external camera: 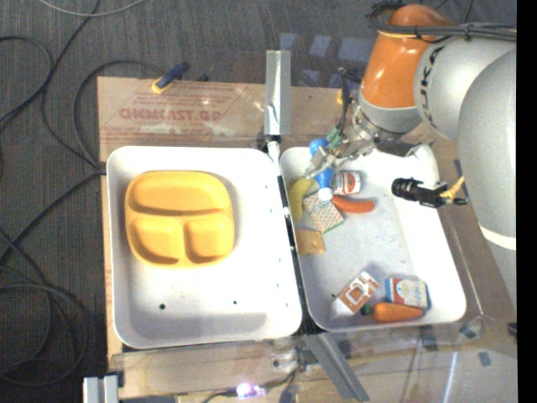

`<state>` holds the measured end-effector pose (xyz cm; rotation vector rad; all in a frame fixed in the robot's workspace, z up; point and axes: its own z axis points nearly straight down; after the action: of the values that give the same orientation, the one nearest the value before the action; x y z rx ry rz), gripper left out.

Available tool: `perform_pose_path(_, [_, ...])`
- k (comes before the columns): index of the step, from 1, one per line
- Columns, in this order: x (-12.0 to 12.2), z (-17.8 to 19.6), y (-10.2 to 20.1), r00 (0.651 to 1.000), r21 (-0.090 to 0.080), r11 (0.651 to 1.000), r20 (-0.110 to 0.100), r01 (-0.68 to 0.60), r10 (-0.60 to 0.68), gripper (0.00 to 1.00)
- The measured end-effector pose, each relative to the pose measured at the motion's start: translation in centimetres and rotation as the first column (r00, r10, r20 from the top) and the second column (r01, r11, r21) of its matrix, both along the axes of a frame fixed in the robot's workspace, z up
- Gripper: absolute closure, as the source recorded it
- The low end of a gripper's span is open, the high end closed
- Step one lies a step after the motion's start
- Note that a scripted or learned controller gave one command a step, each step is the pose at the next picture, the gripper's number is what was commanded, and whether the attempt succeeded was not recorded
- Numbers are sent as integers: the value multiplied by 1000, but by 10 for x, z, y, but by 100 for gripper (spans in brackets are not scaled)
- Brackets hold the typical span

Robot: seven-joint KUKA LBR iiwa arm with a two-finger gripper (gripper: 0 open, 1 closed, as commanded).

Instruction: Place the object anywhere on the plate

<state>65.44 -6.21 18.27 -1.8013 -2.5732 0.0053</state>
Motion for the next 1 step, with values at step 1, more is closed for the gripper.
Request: perform_pose_path(1, [14, 0, 74, 978, 1, 978, 1, -207, 207, 100])
